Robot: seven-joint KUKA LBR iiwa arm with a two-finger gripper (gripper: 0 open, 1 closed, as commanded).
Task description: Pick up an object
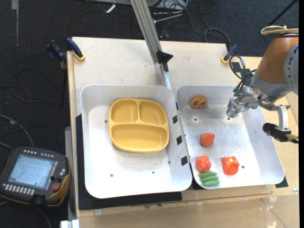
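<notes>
Now the gripper [232, 112] hovers over bare white plastic in the right bin [266, 148]; finger state unclear. Nearby: a brown pretzel [198, 101]. Farther off: glossy red pieces [207, 139], green pods [209, 178]. No legible writing.

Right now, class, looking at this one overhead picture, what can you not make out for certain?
- The gripper: too small and blurred in the camera view to tell its state.
- The arm: cut off by the right edge.
- The brown item in the right bin: too small to identify.
- The handheld control unit: screen text unreadable.
</notes>
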